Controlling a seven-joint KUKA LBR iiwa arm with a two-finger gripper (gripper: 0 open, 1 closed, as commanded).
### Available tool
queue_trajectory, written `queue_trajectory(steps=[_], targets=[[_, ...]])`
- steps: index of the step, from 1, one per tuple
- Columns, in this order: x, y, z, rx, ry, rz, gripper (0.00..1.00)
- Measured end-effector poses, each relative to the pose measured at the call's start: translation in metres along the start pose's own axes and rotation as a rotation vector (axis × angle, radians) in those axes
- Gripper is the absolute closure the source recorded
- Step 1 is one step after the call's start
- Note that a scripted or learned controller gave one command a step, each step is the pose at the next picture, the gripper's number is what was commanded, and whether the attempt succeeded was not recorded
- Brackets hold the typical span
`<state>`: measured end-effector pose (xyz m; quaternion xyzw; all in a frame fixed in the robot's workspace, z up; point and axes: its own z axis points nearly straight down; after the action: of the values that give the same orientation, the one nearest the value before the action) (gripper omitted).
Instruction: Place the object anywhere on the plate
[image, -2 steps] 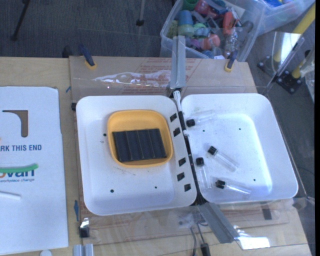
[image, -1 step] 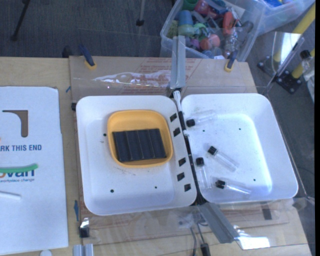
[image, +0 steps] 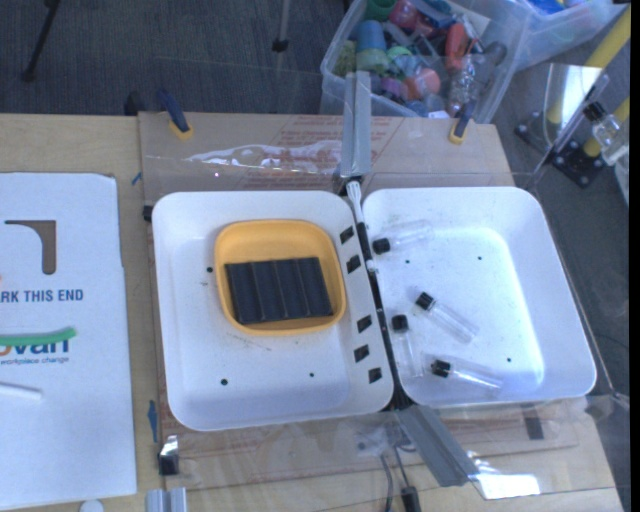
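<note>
Vials (image: 443, 314) scattered in right bin (image: 530, 230); yellow plate (image: 230, 245) in left bin (image: 180, 300); end effector state: cannot tell.

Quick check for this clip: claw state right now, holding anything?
Claw: not in frame, so its state cannot be told. The clear vials lie in the right bin; the yellow plate in the left bin carries a dark ribbed block.

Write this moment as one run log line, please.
plate: yellow plate in left bin, holds dark ridged block | right bin: four clear vials
</note>
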<state>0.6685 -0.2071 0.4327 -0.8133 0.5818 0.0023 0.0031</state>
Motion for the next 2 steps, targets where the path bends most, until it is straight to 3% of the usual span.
queue_trajectory(steps=[2], targets=[[-0.0004, -0.0009, 0.0004, 0.002, 0.003, -0.618, 1.0]])
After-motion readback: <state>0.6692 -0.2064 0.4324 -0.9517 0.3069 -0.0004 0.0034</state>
